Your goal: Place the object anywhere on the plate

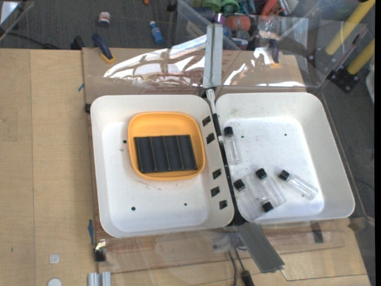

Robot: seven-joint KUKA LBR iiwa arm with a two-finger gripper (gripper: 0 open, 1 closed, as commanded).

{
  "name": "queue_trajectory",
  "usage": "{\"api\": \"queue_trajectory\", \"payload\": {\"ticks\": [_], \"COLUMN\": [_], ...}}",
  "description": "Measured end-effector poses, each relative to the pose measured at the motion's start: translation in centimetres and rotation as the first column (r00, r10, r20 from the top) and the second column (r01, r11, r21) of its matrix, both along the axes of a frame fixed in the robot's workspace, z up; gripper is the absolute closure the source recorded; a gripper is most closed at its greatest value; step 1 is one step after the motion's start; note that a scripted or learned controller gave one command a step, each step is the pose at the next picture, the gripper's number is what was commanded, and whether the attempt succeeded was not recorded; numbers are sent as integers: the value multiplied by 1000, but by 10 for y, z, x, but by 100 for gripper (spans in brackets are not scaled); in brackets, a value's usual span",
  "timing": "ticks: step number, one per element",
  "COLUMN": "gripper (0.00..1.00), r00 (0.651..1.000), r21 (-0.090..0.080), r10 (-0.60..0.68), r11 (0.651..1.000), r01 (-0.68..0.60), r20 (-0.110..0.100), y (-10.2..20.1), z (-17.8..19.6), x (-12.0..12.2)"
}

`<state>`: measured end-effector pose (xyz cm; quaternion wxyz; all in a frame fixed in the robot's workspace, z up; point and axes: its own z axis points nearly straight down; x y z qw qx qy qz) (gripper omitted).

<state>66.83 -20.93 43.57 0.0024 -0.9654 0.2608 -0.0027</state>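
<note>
An orange plate (pixel 163 120) lies in the left white bin (pixel 119 213), a little back of its middle. A black ridged block (pixel 165 153) lies flat on the plate and covers most of its floor. In the right white bin (pixel 321 136) lie several clear vials with black caps. One vial (pixel 231 145) rests near the bin's left wall. Another vial (pixel 297 184) lies toward the front right, and two more vials (pixel 265 191) lie close together at the front.
A metal bar (pixel 212 52) stands behind the seam between the bins, with a clear sheet behind both. A clear tub of coloured toys (pixel 250 5) sits beyond the bench. Small black clips (pixel 215 173) line the seam.
</note>
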Motion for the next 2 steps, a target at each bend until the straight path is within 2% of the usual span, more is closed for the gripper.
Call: {"api": "queue_trajectory", "payload": {"ticks": [1,2], "gripper": [100,100], "r00": [950,946], "r21": [-1,0], "r10": [313,324], "r11": [950,946], "r01": [-313,-324], "r20": [-1,-1], "y": [-11,-11], "z": [-1,-1], "x": [0,0]}}
